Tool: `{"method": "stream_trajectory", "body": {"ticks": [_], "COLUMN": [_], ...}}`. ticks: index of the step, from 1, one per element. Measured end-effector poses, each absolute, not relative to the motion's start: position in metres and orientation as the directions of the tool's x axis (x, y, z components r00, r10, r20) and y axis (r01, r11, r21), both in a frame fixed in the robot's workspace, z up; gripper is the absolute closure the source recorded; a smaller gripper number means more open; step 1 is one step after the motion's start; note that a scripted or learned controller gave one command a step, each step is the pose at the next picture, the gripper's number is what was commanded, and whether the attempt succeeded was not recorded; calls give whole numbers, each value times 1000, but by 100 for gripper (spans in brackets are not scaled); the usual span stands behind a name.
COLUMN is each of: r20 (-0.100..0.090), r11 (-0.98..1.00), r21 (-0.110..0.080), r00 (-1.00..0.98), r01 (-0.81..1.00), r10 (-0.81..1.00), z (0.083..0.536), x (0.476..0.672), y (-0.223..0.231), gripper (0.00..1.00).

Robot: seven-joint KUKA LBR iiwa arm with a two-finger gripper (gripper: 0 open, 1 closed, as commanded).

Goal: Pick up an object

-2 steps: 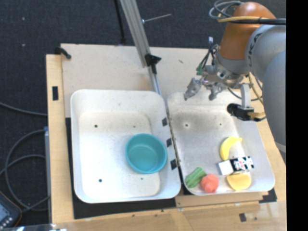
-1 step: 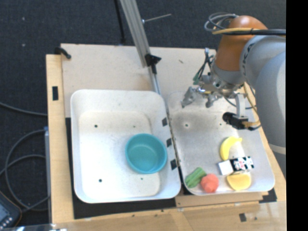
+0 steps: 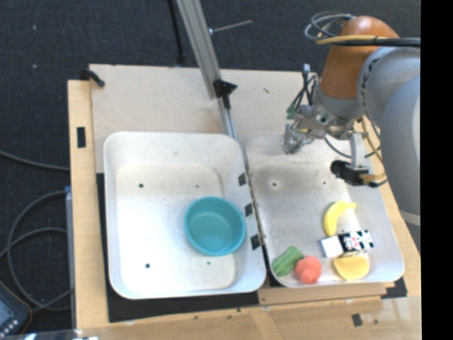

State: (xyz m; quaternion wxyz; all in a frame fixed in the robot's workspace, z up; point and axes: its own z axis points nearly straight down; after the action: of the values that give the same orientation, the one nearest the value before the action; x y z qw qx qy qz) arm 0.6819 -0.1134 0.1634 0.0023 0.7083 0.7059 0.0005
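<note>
Teal bowl (image 3: 214, 224) sits alone; toys (image 3: 333, 250) crowd right bin's (image 3: 297, 190) near corner.

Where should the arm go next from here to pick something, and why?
Probably move the end effector toward the near right corner of the right bin. It hangs over that bin's far edge with nothing under it, while the banana, red ball and green piece cluster near the front.
</note>
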Motion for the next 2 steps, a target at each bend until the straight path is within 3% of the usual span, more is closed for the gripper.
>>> {"method": "stream_trajectory", "body": {"ticks": [2], "r20": [-1], "r11": [2], "r21": [8], "r00": [-2], "r01": [1000], "r10": [1000], "z": [264], "x": [681], "y": [-118], "gripper": [100]}}
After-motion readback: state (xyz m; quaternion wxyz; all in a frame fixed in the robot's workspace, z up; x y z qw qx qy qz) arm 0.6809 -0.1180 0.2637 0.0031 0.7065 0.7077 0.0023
